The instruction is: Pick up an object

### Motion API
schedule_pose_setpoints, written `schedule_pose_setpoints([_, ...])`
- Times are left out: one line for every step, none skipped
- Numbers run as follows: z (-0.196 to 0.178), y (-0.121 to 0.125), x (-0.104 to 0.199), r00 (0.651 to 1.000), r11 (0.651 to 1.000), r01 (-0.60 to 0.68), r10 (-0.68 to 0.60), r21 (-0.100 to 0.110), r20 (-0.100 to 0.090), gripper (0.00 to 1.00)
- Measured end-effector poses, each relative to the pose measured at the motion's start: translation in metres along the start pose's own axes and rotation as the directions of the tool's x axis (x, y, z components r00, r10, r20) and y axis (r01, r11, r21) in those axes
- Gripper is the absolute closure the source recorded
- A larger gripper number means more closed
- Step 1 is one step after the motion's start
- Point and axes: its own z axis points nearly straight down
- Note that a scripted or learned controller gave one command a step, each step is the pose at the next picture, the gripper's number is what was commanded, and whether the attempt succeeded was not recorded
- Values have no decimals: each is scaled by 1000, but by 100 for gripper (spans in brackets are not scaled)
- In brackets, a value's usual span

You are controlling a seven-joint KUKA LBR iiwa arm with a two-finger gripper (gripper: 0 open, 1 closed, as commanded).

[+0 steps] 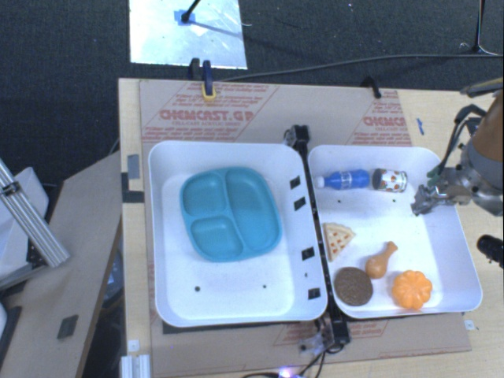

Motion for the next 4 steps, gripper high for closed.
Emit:
schedule_pose_setpoints([6,8,56,1000,1000,6,-6,5,-4,100])
schedule_pose_setpoints([-9,15,110,1000,1000,4,-4,4,-3,100])
schedule_pose_setpoints([-1,17,163,1000,1000,4,-4,5,-3,100])
schedule_pose_setpoints([-16,20,214,1000,1000,5,-5,5,-4,100])
